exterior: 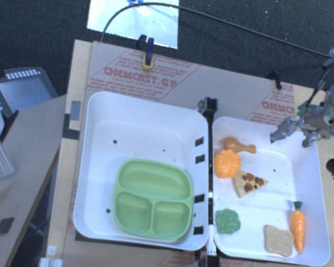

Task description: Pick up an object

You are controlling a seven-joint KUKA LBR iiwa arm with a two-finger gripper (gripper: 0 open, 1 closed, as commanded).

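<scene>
Gripper (294, 133), fingers spread and empty, above right bin's (323, 187) far edge.
Bin contents: drumstick (238, 146), pumpkin (226, 164), pizza slice (248, 183), carrot (297, 229).

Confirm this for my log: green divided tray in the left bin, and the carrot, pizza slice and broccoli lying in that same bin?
Not quite. The green divided tray is in the left bin, but the camera view shows the carrot, pizza slice and broccoli lying in the right bin.

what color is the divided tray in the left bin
Light green. The divided tray shows plainly in the camera view, lying in the left bin.
</scene>
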